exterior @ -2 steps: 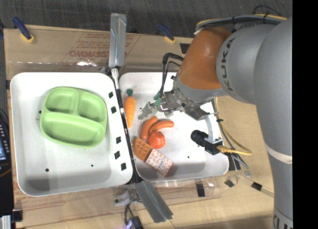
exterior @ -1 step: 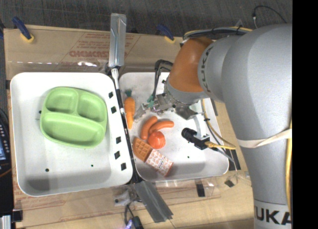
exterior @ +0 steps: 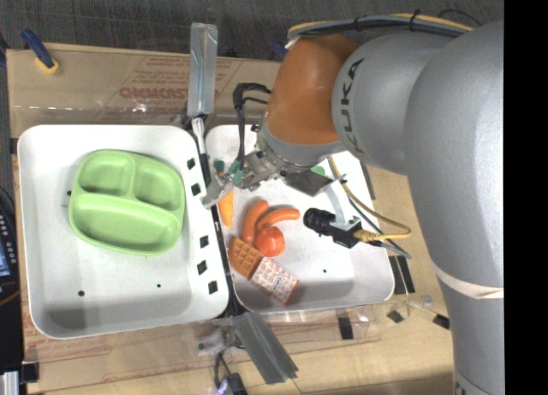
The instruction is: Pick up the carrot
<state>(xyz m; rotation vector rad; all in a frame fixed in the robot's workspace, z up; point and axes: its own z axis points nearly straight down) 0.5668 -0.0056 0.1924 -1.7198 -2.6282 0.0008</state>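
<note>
The carrot [exterior: 225, 207] is a short orange piece in the right bin [exterior: 360, 282], lying against the bin's left wall next to the divider. My gripper [exterior: 224, 181] hangs directly above the carrot's upper end, close to it or touching it; the wrist hides the contact. The grey arm with its orange band [exterior: 308, 93] reaches in from the right and covers the back of the right bin.
Just right of the carrot lie orange-red sausages [exterior: 267, 215], a red tomato [exterior: 272, 240], a waffle [exterior: 243, 256] and a patterned cracker block [exterior: 276, 280]. A green divided plate [exterior: 128, 200] sits in the left bin [exterior: 51, 299]. A black fitting with a cable [exterior: 330, 224] hangs over the right bin.
</note>
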